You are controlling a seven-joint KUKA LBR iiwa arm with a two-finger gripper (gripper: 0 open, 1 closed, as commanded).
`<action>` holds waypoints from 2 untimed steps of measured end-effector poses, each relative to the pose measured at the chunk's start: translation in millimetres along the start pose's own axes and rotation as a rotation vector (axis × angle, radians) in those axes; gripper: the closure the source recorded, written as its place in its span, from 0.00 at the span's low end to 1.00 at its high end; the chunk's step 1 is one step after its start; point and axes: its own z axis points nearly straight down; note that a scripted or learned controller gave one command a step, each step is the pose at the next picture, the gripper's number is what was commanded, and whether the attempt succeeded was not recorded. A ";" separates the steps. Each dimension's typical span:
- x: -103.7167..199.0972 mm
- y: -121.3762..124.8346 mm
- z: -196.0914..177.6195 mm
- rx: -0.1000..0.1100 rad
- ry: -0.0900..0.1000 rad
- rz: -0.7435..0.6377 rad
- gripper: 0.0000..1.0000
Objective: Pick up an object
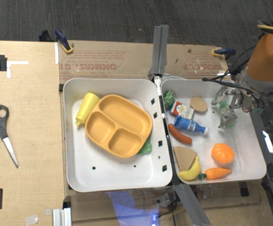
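Camera view shows the gripper (pixel 228 111) hanging over the right bin (pixel 254 166) near its far right corner, fingers spread, nothing between them, above bare floor. Graspable things lie loose to its left and nearer: bottle (pixel 190 125), sausage (pixel 180 133), orange (pixel 222 153), carrot (pixel 216 173), banana (pixel 191 172). A yellow tray (pixel 118 125) crowds the left bin (pixel 75 173).

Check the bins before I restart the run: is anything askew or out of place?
Mostly tidy. The yellow tray in the left bin sits skewed, with a green item wedged under its lower right edge. The bottle rests against its upper left. The right bin's toy food lies loose, nothing spilled.
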 end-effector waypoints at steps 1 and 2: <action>-18.9 95.3 0.1 -0.003 -0.001 -0.072 0.00; -25.2 78.9 -0.9 0.000 -0.003 -0.224 0.00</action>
